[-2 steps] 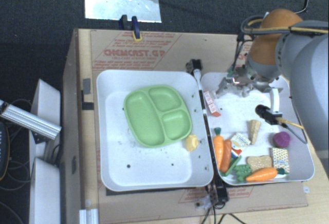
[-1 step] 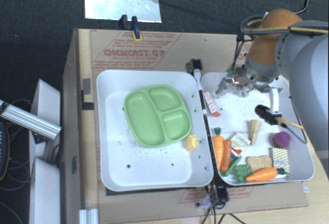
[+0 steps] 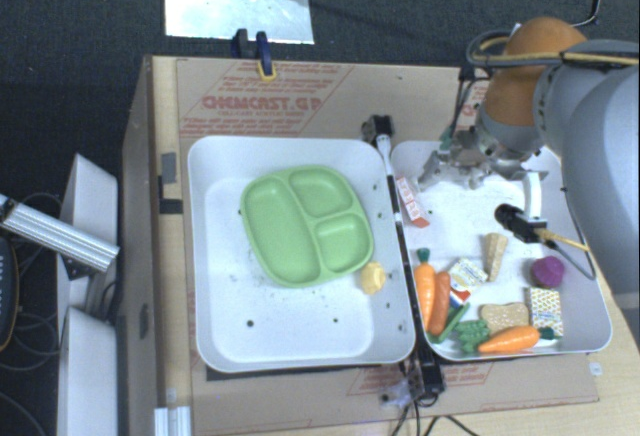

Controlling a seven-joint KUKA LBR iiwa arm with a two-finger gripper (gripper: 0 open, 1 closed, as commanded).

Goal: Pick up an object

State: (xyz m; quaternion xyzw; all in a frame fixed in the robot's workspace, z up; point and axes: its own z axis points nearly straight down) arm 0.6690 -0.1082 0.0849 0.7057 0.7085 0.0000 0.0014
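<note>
Robotics lab bench seen from above: two white bins (image 3: 300, 344) on a cardboard sheet (image 3: 270, 99), toy food (image 3: 480, 309) in one, grey-and-orange robot arm (image 3: 560, 84), clamps (image 3: 253, 46), cables, dark carpet.

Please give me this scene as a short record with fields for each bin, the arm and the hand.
left bin: green divided plate in the middle; small yellow piece by the plate's lower right corner
right bin: toy food toward the near end, including two carrots, bread slice, purple piece, green piece
arm: reaches in from the right, over the far end of the right bin
hand: low over the right bin's far end, nothing seen between its fingers
</note>
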